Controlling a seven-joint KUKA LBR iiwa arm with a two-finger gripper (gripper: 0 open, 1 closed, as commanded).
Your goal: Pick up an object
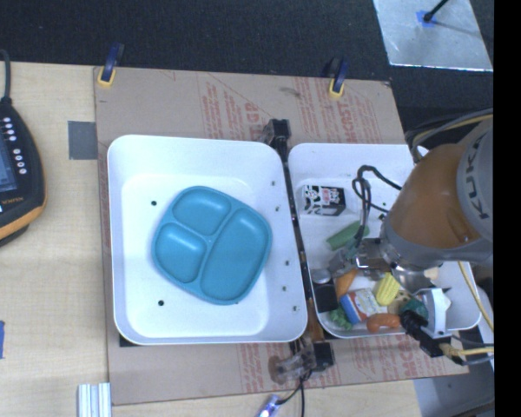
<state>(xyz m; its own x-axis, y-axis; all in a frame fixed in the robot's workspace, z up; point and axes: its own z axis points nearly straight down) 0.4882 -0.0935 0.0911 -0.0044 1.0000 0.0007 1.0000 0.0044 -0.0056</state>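
Objects (365, 307) crowd the right bin (317, 159); left bin (122, 233) holds a blue plate (211, 243); jaws' state unclear.

Two white bins (122, 233), one blue plate (212, 244), perhaps six toys (365, 304)

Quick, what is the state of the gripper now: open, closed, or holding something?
Gripper: cannot be told; it is low in the right bin among the objects, under the arm.

arm (443, 202): enters from right, orange band up, wrist pitched down | gripper (365, 263): low, at arm's left end, mostly hidden under wrist | contact: can't tell
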